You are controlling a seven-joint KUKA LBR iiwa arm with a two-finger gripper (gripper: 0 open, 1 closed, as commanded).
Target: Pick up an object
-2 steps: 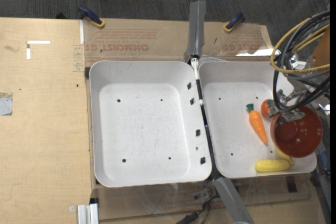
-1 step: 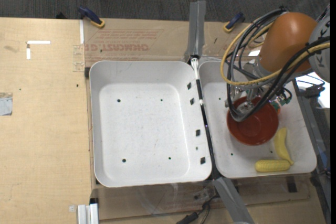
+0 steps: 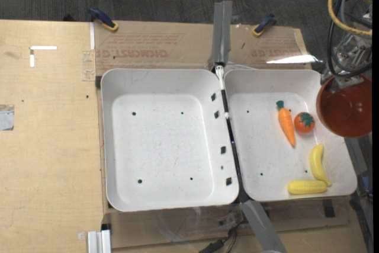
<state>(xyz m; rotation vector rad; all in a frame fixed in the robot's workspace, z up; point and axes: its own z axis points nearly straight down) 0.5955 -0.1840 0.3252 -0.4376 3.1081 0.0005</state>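
Reading mirrored "CHEMCAST GP", the cardboard [image 3: 195, 47] backs both bins; jaws' state cannot be told.

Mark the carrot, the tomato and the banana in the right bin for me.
carrot [image 3: 286, 125]: camera view, middle of its orange body.
tomato [image 3: 305, 122]: camera view, centre of its red skin.
banana [image 3: 318, 163]: camera view, middle of its yellow curve.

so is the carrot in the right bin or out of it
In: the orange toy carrot lies flat on the right white bin's floor, beside the tomato.
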